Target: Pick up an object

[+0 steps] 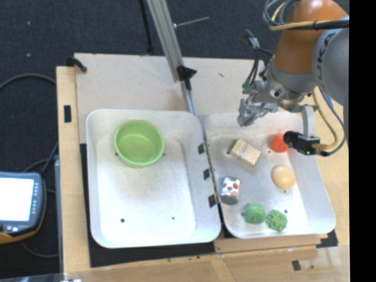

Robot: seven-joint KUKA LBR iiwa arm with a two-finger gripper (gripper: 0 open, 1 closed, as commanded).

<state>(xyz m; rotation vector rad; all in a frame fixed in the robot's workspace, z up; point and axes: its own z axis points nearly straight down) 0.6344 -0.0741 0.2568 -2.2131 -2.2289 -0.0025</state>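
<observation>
While nothing is yet between the gripper's tips, the step in hand looks like the approach before a pick. Going left to right: a green bowl (139, 143) sits in the left bin (106, 216), upper left of it. In the right bin (320, 210) lie a patterned block (245, 152), a small printed cup (230, 190), two green balls (255, 213), a pale egg shape (283, 177) and a red piece (279, 144). The gripper (247, 115) hangs at the right bin's upper edge, just above the block, carrying nothing; its spread I cannot tell. The arm slants down from the frame's upper right. Next, I judge, it must descend onto the block.
</observation>
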